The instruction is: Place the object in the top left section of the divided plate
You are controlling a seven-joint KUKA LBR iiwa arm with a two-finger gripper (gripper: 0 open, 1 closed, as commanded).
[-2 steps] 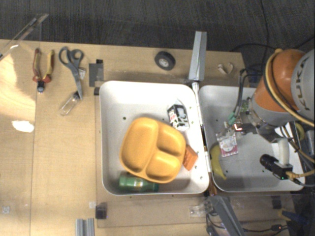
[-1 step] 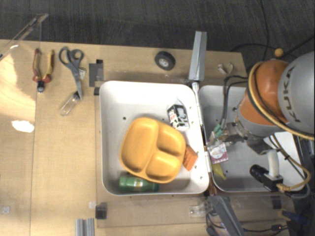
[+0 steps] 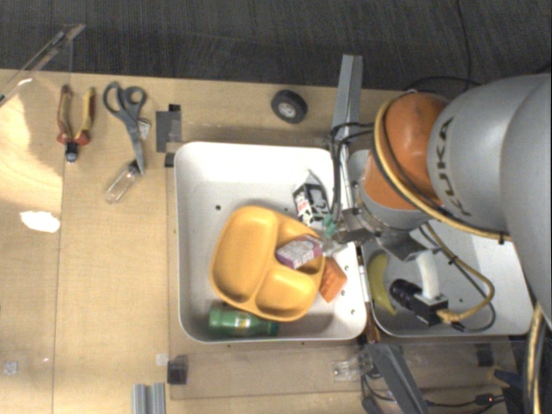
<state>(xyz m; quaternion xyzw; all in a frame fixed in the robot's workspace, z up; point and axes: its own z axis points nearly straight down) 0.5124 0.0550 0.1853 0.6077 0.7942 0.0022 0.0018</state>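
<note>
Plate: one yellow plastic divided plate (image 3: 250, 261) lies in the left white shallow bin (image 3: 194, 231), near the middle.
Box: one small purple and white box (image 3: 299, 252) lies on the right side of the plate, close to the rim nearest the arm.
Box section: it looks to be in the upper right hollow, by the ridge. I cannot tell for sure.
Box direction: its long side runs about left to right, with the right end a little higher. That end points at the tool.
Tool: the tool (image 3: 331, 229) is just beside the right end of the box, over the plate's rim. I cannot tell if it is wide or narrow, or if it has hold of the box.
Arm: the big grey arm with the orange band (image 3: 466, 162) comes in from the right and covers much of the right white shallow bin (image 3: 509, 317).
Other things in the left bin: one green bottle (image 3: 241, 322) lying on its side below the plate, one orange block (image 3: 332, 281) at the plate's right edge, and one black and white packet (image 3: 307, 202) above the plate.
Counter: on the wooden counter (image 3: 86, 300) lie one pair of grey scissors (image 3: 129, 119), one pair of red-handled pliers (image 3: 73, 119) and one black roll of tape (image 3: 289, 106).
Bins: two, side by side.
</note>
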